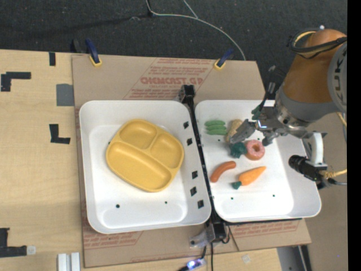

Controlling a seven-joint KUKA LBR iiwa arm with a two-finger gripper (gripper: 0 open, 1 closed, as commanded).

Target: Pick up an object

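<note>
The right bin [282, 205] holds small toy foods: a green pea pod [215, 127], a tan piece [233, 130], a teal piece [237, 149], a pink donut [255, 150], a red sausage [222, 171] and an orange carrot [250, 176]. My gripper [252, 131] hangs low over the upper middle of this bin, just above the donut and right of the tan piece. Its dark fingers [244, 130] point left and down, spread apart, with nothing seen between them.
The left bin [98, 208] holds a yellow divided plate [145, 154]. A black divider [197, 162] runs between the bins. The arm with its orange band [310, 66] comes in from the upper right. Cardboard lies under both bins.
</note>
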